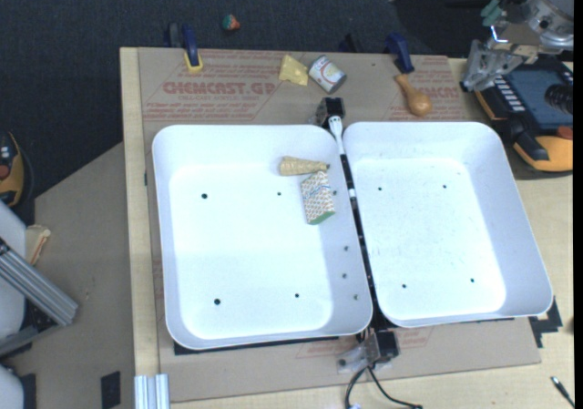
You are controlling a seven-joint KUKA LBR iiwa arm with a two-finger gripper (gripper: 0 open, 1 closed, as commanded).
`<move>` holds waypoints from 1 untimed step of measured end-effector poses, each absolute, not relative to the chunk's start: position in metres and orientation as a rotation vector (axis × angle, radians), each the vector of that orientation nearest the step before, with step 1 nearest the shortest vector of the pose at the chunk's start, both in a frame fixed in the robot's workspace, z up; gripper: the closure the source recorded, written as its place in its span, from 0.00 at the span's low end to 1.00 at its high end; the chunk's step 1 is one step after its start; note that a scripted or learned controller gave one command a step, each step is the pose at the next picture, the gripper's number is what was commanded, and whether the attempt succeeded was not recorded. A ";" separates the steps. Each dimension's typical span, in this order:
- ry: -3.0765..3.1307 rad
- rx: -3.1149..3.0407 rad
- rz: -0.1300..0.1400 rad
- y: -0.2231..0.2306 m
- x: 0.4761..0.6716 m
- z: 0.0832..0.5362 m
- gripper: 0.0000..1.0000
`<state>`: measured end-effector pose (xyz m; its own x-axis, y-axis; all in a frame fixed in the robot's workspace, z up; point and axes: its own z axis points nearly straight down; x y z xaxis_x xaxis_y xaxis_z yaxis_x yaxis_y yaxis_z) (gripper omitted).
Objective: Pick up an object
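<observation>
Camera view, smooth shallow white bins, ridged tan cone, patterned packet

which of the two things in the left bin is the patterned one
The patterned packet, the lower of the two, with a green and white print. The tan cone-shaped piece just above it is plain. Both lie near the left bin's right wall.

The end effector is too small to read; arm cropped.

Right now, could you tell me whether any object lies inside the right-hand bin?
No, both objects, a tan cone and a patterned packet, lie in the left bin, near its upper right corner.
</observation>
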<state>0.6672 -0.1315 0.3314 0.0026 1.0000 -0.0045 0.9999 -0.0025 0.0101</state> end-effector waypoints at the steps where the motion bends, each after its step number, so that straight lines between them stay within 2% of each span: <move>1: 2.233 2.214 0.002 -0.044 0.667 0.327 1.00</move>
<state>0.6668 -0.0437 0.3266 -0.0087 1.0000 0.0030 1.0000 0.0087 -0.0015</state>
